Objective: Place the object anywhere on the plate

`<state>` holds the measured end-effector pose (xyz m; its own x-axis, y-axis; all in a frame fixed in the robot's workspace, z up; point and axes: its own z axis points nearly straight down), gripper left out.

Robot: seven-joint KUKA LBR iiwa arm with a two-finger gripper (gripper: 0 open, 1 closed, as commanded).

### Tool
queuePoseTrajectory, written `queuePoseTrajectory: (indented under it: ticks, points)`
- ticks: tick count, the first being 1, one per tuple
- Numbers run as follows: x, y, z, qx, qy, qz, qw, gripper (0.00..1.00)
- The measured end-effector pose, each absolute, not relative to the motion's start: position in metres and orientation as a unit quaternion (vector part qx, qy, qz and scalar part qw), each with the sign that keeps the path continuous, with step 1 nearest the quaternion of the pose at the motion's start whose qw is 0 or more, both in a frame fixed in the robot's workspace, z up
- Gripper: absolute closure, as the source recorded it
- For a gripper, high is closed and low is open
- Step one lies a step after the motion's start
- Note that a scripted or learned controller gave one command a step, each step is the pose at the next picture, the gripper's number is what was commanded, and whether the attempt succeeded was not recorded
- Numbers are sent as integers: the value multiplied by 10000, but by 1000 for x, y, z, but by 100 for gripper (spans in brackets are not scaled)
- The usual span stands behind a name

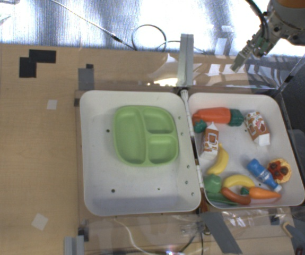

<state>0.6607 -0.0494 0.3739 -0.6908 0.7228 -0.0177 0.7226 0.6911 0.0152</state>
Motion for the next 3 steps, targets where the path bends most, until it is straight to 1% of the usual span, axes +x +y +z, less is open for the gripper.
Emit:
queuePoseTrajectory:
  ticks: [1, 2, 3]
  points:
    - [660, -82, 494, 3664, 9304, 25, 105, 100]
    - [581, -3, 427, 5014, 8652, 18, 18, 100]
    - [668, 78, 486, 5939, 8045, 21, 15, 100]
